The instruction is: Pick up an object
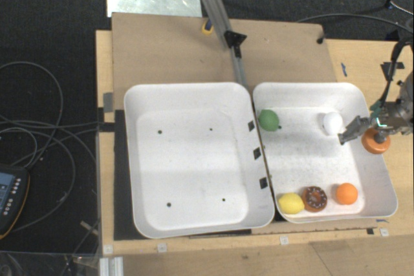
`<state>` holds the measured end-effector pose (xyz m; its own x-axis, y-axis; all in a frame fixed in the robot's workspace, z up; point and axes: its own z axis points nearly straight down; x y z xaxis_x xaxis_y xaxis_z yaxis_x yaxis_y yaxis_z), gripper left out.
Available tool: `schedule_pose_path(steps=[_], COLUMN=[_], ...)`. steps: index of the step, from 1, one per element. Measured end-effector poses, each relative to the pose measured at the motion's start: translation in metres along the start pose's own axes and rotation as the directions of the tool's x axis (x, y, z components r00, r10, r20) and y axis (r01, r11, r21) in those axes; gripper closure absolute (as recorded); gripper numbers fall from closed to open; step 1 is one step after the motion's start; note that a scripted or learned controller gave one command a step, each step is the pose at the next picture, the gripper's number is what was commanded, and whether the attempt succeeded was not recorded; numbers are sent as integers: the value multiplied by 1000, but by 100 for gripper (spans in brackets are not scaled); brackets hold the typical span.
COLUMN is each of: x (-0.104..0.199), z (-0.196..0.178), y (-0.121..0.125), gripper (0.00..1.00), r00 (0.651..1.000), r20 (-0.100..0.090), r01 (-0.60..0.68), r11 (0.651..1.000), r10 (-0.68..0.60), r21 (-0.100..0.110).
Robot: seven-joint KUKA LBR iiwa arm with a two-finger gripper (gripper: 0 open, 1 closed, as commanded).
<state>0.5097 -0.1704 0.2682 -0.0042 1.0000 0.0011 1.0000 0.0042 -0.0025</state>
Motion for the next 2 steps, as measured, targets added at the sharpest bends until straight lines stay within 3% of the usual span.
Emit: schedule_pose_path(steps=[1, 2], x=[0, -2], z=[-2, 40], y=[1, 1], gripper=[0, 0], r00=[1000, 1000], r20=[1, 0], r01=[-1, -4], r11=[1000, 1000], r10=[1, 4], r21=[-5, 0])
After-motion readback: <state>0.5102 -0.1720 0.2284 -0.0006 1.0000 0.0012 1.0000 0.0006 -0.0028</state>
